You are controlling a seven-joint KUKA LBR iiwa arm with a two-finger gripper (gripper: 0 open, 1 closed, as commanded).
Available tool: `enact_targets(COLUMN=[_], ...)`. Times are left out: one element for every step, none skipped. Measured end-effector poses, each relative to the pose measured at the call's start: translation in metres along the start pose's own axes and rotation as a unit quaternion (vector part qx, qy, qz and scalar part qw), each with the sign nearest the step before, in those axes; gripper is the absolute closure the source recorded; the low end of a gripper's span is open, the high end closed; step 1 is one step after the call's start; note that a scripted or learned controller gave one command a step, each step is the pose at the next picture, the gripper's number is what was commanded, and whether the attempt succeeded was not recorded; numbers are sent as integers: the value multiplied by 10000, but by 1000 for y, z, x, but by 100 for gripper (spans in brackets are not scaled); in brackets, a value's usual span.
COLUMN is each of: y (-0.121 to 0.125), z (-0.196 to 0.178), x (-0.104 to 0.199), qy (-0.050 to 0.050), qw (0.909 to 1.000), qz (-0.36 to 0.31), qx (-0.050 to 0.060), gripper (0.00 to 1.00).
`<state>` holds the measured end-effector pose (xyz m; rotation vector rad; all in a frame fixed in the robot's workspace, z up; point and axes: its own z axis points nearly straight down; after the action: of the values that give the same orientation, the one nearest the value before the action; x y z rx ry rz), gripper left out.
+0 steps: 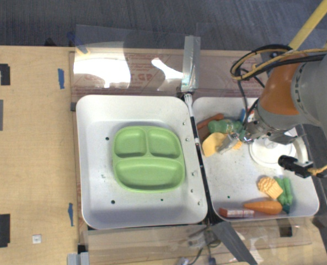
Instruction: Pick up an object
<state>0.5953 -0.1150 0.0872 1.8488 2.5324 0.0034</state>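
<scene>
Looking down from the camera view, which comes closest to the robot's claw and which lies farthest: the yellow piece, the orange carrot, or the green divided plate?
Measured from the gripper in the right bin:
1. Yellow piece, right beside it, on the bin's left side.
2. Orange carrot, down at the right bin's near edge.
3. Green divided plate, farthest, in the middle of the left bin.

The two bins point(91, 148) are white with small dark dots. A light green plate point(149, 158) sits in the left one. The right bin has a yellow toy point(213, 145), a green toy point(223, 126), an orange carrot point(262, 207), and something red point(236, 213), maybe a pen. The table point(25, 148) is tan with blue tape bits point(60, 78). The arm point(295, 87) is grey and orange.
</scene>
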Motion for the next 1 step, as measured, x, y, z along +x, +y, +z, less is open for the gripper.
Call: enact_targets(y=[2], z=[-13], x=[0], qy=[-19], qw=[10000], qz=[-16], qx=[-21], gripper=[100])
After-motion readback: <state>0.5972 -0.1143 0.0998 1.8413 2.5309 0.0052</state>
